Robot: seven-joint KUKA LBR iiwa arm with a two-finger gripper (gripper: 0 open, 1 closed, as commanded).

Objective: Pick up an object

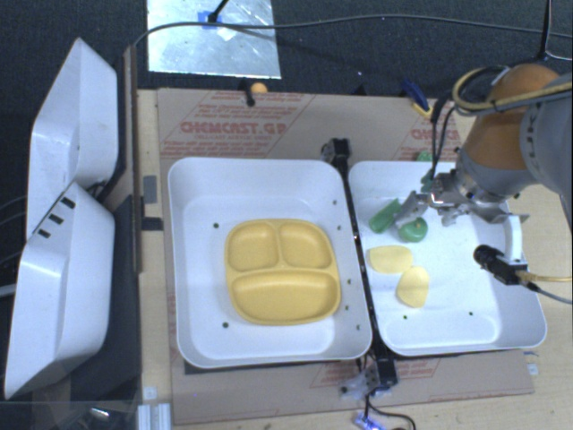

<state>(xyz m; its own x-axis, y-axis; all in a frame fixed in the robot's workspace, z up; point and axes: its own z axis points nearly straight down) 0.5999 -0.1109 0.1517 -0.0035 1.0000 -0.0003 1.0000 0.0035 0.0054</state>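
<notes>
In the right bin (466, 325) lie two pale yellow pieces, one (390, 258) nearer the divider and another (413, 287) just below it. A green object (386, 215) lies slanted near the bin's upper left, with a round green piece (413, 231) beside it. My gripper (414, 208) hangs low over these green pieces, its metal fingers pointing left and reaching right beside them. Nothing visibly sits between the fingers. The grey arm with its orange band (515, 115) comes in from the right.
The left bin (192, 240) holds a yellow three-compartment tray (282, 270). A black clamp (337, 150) sits between the bins at the top. Cables cross the bench's upper right. White casings stand far left, a metal sheet (213, 23) at the back.
</notes>
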